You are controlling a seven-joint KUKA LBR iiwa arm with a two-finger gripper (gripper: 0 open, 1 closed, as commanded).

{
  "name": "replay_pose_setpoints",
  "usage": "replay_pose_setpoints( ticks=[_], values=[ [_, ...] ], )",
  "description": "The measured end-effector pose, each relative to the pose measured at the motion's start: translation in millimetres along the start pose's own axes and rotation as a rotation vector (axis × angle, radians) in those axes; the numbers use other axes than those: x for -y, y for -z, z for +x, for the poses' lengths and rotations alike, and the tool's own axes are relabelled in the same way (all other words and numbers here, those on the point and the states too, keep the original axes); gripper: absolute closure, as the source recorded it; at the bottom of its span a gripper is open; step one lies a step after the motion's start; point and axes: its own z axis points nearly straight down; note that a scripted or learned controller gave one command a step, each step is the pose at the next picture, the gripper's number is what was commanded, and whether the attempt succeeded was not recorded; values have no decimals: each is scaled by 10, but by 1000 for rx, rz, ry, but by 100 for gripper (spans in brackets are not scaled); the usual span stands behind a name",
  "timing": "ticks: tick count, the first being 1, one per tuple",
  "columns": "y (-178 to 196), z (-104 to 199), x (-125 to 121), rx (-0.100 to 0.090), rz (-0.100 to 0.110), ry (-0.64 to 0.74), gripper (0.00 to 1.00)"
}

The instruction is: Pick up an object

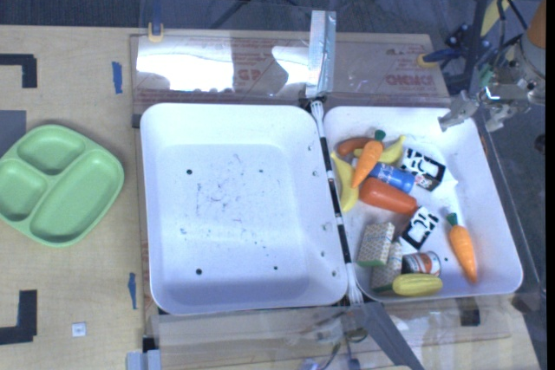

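We log no legible writing on the small can (422, 263), its label red and white beside a yellow banana-shaped toy (417, 284) at the right bin's (503, 217) near edge. Two black-and-white patterned cards (422, 226) carry marks we cannot read. Candidates for picking: an orange carrot (463, 249) by the right wall, a red sausage-shaped piece (387, 196), a blue tube (394, 179), a second carrot (367, 160). The left bin (234, 204) sits alongside. The gripper (473, 110) hangs over the far right rim; fingers blurred, state undetermined.
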Motion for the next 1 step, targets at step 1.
replay_pose_setpoints(
  ticks=[1],
  values=[
    [-827, 441, 2, -1, 0, 16, 0]
  ],
)
